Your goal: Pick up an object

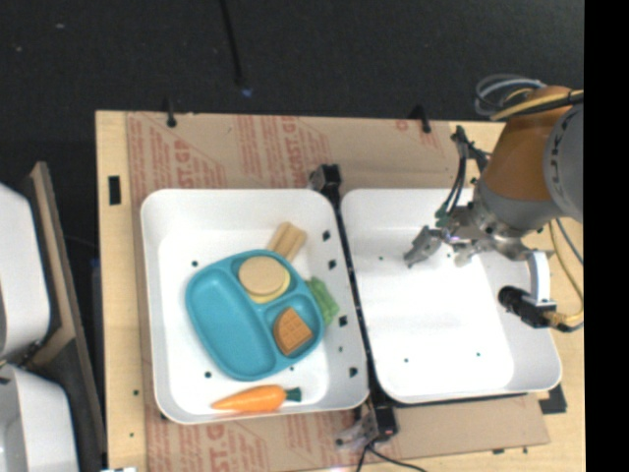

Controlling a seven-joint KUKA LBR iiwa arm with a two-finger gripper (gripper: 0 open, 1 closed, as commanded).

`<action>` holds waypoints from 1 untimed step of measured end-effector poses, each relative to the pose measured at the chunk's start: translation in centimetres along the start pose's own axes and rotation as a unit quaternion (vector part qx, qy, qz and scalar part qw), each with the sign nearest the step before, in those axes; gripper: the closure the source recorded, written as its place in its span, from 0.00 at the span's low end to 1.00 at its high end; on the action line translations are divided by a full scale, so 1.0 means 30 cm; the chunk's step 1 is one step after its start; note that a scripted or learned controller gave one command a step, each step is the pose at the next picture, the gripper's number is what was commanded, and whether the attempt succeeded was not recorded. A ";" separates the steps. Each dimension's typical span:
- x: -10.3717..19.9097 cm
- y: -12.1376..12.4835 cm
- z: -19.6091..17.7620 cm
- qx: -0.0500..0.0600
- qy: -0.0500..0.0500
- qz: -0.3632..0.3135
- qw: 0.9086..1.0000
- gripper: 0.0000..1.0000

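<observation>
Arm position: the KUKA arm reaches in over the right bin (491,362), with the gripper (444,244) hanging above that bin's upper half. One grey finger (423,247) juts out toward the left bin; whether the fingers stand apart or together cannot be told from this angle. Nothing shows between them.

Candidate objects: all lie well to the far side of the gripper from the arm, across the divider, in the left bin (167,234). Nearest in that direction is a green leafy piece (324,300) tucked against the edge of a blue compartment tray (231,327). In the tray sit a round tan biscuit-like disc (264,276) and a brown waffle-patterned piece (293,331). A tan wooden-looking block (287,239) rests against the tray's upper edge. A toy carrot (257,398) lies apart from the tray, along the bin's near wall.

Handling assessment: the items appear to be toy food, judged light and rigid, with smooth surfaces likely to slip under a shallow pinch. The carrot is the most favourable target: it lies free of neighbours, and a grasp across its thicker middle, fingers straddling its narrow width, should hold. The disc and waffle piece lie flat in tray recesses, leaving little edge to take. The tray itself is judged too wide for the fingers except at its rim.

Status: no object taken up yet.
</observation>
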State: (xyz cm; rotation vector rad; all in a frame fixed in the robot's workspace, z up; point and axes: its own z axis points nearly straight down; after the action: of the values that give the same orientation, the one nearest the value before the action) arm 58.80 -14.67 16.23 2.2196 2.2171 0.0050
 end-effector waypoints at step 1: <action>-0.059 0.016 -0.126 0.001 0.000 0.000 1.000 0.00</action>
State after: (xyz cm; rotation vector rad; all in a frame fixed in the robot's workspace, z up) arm 59.27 -16.45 20.00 2.2206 2.2170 0.0033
